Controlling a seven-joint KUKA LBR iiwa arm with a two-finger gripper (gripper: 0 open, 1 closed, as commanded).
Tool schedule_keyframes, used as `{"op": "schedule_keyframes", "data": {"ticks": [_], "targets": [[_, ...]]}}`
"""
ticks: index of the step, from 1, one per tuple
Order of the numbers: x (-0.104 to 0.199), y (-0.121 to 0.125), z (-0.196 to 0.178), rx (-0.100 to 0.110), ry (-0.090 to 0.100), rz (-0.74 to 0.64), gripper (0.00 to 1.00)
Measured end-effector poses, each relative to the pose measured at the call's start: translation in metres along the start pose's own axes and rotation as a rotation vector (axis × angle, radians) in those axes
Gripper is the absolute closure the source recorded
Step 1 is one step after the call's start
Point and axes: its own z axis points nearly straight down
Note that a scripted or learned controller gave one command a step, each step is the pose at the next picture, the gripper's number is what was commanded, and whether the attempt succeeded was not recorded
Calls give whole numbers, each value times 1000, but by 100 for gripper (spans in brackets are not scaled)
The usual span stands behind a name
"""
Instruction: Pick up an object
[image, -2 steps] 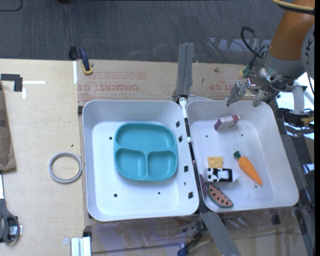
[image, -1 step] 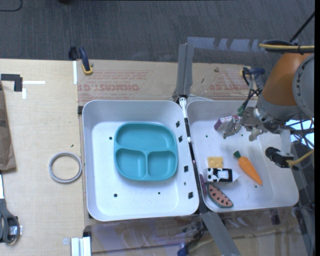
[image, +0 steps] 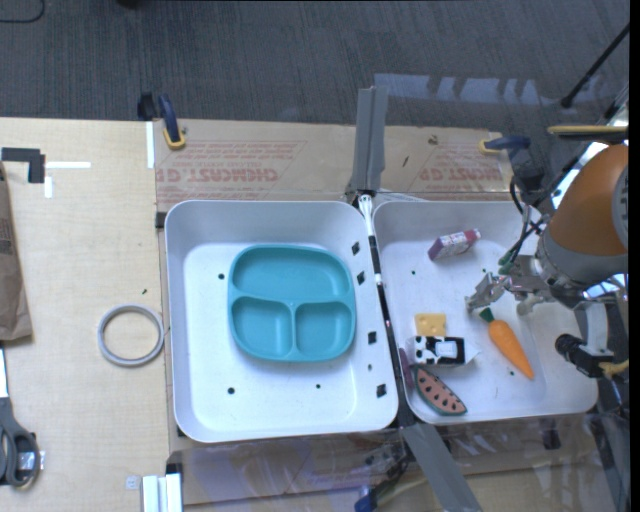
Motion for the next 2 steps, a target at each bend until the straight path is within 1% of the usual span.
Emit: {"op": "schedule_keyframes", "data": {"ticks": [1, 2], "targets": [[-26, -23, -1, -3, 1, -276, 0], [-26, -23, -10, -4, 1, -273, 100]]}}
